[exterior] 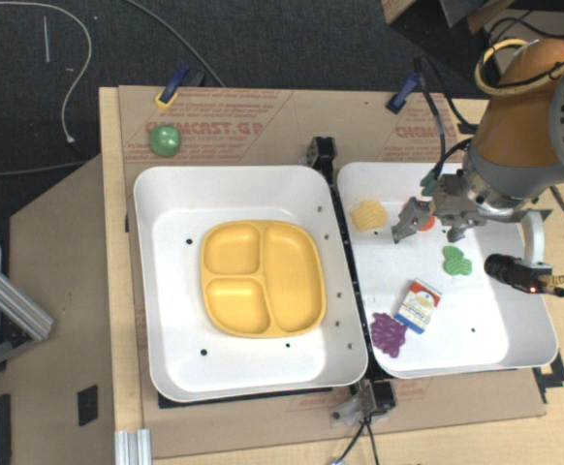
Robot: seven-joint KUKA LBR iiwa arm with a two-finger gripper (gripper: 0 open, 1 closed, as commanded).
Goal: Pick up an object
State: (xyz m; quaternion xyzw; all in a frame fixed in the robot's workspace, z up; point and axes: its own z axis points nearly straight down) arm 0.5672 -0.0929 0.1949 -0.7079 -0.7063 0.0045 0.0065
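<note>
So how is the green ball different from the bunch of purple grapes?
The green ball is one smooth round thing; the purple grapes are a lumpy bunch of little rounds. The ball sits outside the bins on the cardboard; the grapes lie inside the right bin, beside a small box. Both are small and lie away from the hand.
</note>
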